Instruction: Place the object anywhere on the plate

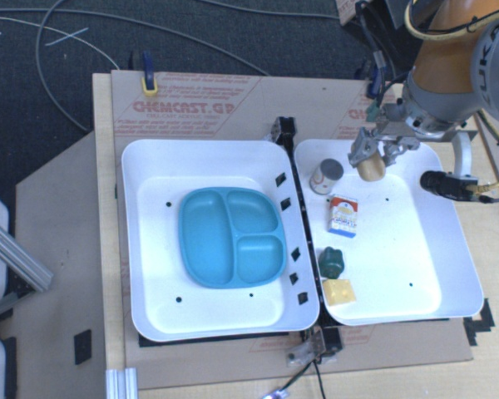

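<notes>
The arm (pixel 461 44) comes in from the right, its gripper (pixel 372 158) over the far-left part of the right bin (pixel 416 289). The left bin (pixel 150 298) holds the blue plate (pixel 231 236) — three compartments, nothing on it, well apart from the gripper w/ the bin walls between.

At the fingertips sits a tan, roundish object (pixel 371 169). It looks pinched between the fingers, but from this slant I cannot tell for sure if the claw is clamped on it or just hanging above it.

Smaller stuff in the right bin: a red-and-white box (pixel 343 216) near centre-left, a dark green piece (pixel 331 262) and a yellow block (pixel 339 292) at the near-left corner, a small grey can (pixel 325 175) just beside the gripper on its left.

Risks, as I judge them: grip on a rounded thing is prob. shallow — it could slip during the lift or the carry across the divider and drop in the wrong bin. The can is close enough that a sideways move may knock it. A low carry could also clip the bin wall.
</notes>
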